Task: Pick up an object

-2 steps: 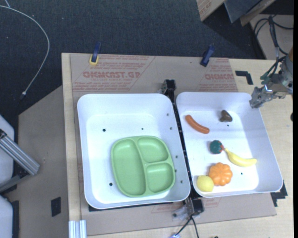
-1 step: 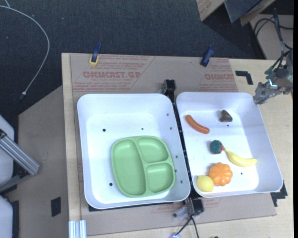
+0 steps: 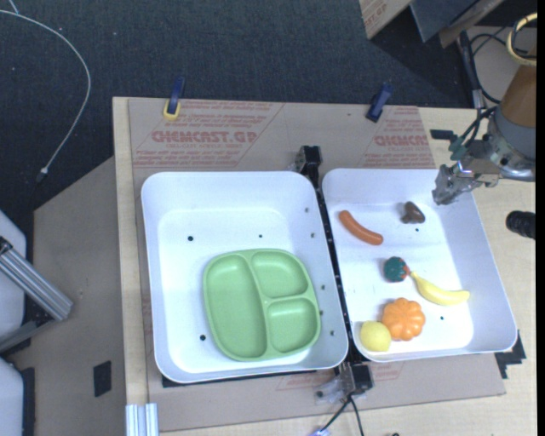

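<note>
Hovering just right of the brown object [image 3: 413,213], your gripper [image 3: 444,192], grip state unclear, must descend onto it.

Green plate [image 3: 255,341], orange sausage [image 3: 361,228], yellow banana [image 3: 438,292], orange pumpkin [image 3: 403,318], white bins [image 3: 162,281].

- Counter [image 3: 255,136]: brown board printed with red lettering.
- Two clamps on its far edge: yellow-and-blue clamp [image 3: 174,100] at left, blue clamp [image 3: 379,102] at right.
- White cable [image 3: 72,51] curving over the dark floor [image 3: 238,43].
- Cardboard box [image 3: 383,13], top right.
</note>
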You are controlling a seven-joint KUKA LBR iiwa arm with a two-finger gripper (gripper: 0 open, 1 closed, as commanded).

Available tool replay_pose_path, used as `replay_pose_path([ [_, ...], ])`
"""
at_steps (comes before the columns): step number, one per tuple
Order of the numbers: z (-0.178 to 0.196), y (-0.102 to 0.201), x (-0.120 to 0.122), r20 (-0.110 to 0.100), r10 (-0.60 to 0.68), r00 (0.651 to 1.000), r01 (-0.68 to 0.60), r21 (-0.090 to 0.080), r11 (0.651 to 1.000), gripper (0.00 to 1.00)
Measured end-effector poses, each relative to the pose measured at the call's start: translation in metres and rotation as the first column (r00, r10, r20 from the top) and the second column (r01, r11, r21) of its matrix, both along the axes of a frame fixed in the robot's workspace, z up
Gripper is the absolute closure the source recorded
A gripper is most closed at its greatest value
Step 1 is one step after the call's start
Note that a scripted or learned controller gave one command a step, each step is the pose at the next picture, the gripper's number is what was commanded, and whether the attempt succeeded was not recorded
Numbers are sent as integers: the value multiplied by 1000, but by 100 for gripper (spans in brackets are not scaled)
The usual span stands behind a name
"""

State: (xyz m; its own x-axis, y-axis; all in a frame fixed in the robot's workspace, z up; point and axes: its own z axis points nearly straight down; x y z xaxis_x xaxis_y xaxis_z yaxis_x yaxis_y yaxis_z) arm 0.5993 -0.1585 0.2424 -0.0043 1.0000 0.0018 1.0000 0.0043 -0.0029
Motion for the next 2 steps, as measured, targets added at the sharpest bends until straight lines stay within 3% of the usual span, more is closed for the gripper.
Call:
replay_pose_path([
  [2,10,105,-41,1,1,1000,-1,1,1000,100],
])
